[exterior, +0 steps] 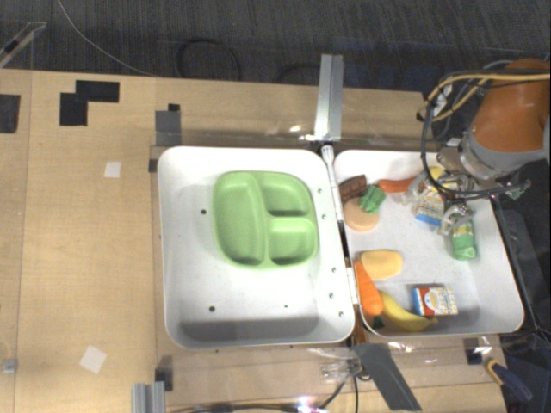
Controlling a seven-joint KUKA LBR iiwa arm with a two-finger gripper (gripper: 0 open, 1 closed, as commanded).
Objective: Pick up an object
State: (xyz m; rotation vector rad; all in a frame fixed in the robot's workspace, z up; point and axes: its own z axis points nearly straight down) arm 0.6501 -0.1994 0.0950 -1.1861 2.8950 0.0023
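1. Here, two white bins sit side by side on the bench: the left bin (185, 308) holds a green divided tray (263, 218), turned at a slight slant.
2. The right bin (508, 304) holds the small objects: a carrot (368, 292) touching a banana (403, 315) at the near edge, a small carton (433, 299) just beside the banana, and a yellow oval piece (381, 263) above the carrot.
3. Toward the far side lie a brown block (352, 187), a green piece (373, 199) on a tan disc (361, 218), and an orange-red piece (398, 184).
4. A green bottle (463, 241) lies near the right wall.
5. The gripper (443, 198) hangs over the bin's far right part, beside the bottle; whether it is released or clenched cannot be told, as clutter hides its tip.
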